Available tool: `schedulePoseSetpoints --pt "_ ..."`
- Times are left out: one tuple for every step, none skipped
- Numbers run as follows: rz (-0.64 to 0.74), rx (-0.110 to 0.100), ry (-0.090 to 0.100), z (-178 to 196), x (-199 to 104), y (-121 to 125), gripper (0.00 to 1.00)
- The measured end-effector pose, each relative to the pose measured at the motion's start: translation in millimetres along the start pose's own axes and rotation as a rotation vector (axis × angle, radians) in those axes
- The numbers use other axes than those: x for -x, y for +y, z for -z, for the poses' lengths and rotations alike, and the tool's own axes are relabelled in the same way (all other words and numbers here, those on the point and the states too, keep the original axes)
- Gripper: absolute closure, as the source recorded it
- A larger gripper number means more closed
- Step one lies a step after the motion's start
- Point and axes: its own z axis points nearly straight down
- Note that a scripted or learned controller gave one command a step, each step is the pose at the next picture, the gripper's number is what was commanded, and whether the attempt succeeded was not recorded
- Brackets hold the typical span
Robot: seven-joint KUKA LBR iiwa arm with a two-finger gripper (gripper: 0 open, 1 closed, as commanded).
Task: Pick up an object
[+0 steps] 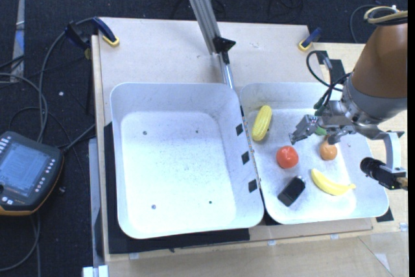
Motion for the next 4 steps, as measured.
schedulePoseSetpoints --pt "0.000 -0.004 0.000 -49.4 -9.8 -3.2 0.00" --pt "0.000 -0.004 0.000 -93.2 -14.5 -7.4 0.00" --pt "0.000 -0.003 0.000 -138.5 -14.7 -8.2 0.00" --pt "-0.001 0.001 0.000 -126.7 -14.6 -7.3 1.00"
